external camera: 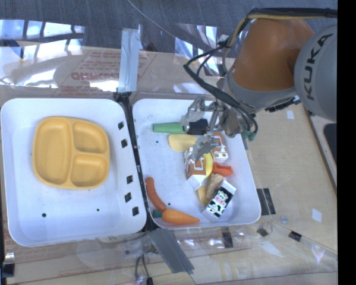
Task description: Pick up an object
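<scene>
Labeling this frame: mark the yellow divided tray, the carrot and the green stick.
yellow divided tray (71, 152), camera view, on the ridge between its compartments.
carrot (179, 217), camera view, mid-body.
green stick (167, 127), camera view, middle of its visible length.

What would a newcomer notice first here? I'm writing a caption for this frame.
Probably the yellow divided plate, alone in the left bin. Next, the grey and orange arm reaching from the right over the right bin, where small toy foods are piled, with a carrot at the near edge.
</scene>
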Robot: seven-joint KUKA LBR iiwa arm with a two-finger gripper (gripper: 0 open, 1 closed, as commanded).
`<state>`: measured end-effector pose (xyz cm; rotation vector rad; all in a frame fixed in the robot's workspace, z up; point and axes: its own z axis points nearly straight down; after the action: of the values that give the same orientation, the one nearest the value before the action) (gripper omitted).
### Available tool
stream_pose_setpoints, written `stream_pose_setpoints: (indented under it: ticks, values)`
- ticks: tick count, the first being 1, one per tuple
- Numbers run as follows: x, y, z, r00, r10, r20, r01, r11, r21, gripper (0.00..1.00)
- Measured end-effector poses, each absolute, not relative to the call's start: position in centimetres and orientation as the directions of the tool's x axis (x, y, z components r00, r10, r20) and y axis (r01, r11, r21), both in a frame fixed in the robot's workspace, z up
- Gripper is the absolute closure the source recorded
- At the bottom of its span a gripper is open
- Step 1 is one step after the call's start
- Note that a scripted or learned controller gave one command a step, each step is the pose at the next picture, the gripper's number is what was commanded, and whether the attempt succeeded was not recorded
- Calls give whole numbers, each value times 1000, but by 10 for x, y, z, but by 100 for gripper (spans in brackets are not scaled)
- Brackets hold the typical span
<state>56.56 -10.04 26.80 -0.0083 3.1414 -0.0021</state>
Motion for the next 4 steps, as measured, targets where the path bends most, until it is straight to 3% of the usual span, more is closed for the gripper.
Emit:
stream_pose_setpoints:
  ticks: [1,2,3,4]
  values:
    - [554,-173,112,-996,86,7,86,996,1,0]
    - [510,-114,91,-987,160,1,160,987,1,0]
    - [590,-88,92,-973,233,-2,233,973,2,0]
    - [591,-87,103,-974,226,-2,226,974,0,100]
